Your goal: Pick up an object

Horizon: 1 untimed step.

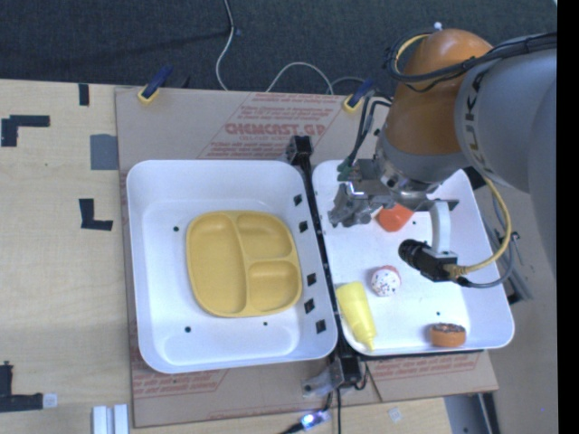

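Objects in the right bin (484, 328) (an orange piece (394, 219) near the far edge under the end effector (355, 208), plus a speckled ball (385, 281), yellow bottle (356, 315) and doughnut (447, 334) toward the near edge) all lie unlifted, so grasping remains; I cannot tell how the end effector is set.

Bins (145, 242): white. Tray (242, 262): plain yellow. Bottle (356, 313): yellow. Ball (385, 281): white with red speckles. Object (394, 218) beside the tool (353, 208): orange-red. Donut (447, 334): orange with a dark centre. Arm (507, 107): grey, orange band. Desk (54, 269): light wood with black marks. Cardboard (262, 125): tan, red lettering.
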Each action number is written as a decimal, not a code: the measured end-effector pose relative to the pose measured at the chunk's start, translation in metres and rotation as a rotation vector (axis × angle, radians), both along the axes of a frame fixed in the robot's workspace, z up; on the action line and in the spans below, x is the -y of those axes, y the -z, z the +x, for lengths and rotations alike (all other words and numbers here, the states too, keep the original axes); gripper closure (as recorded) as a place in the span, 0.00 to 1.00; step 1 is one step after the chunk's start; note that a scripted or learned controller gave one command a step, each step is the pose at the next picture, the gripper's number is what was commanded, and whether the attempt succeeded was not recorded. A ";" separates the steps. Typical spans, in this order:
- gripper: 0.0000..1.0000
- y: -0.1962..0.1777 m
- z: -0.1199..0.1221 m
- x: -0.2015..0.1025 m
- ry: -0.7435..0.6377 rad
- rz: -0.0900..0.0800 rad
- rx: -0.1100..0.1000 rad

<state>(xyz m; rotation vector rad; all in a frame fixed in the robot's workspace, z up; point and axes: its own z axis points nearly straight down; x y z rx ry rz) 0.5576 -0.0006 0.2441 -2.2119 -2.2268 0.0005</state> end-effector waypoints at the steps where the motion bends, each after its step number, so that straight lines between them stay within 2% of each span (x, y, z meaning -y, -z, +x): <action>1: 1.00 0.015 -0.008 -0.055 0.000 -0.001 -0.002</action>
